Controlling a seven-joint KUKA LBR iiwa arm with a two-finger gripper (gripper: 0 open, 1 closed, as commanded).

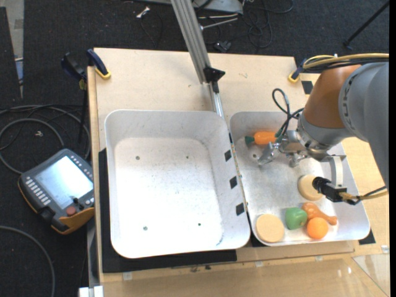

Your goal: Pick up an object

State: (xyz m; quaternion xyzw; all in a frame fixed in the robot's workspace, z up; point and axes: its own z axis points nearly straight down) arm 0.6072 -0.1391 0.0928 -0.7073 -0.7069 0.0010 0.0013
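Note:
My gripper [279, 154] hangs low over the upper middle of the right bin [272, 193], its metal fingers [266, 156] spread apart with nothing between them. An orange carrot with a green top [263, 138] lies just behind the fingers, near the bin's back wall. Along the bin's front lie a tan round disc [270, 227], a green pepper [295, 217], an orange ball [317, 228] and a small orange piece [319, 213]. A cream round piece [308, 187] rests at the right, partly behind a black fitting.
The left bin [164, 178] holds nothing I can make out. A slanted metal pole [193, 33] rises from the bench behind the bins. A teach pendant [59, 190] lies on the floor to the left. Yellow clamps [99, 67] grip the bench corners.

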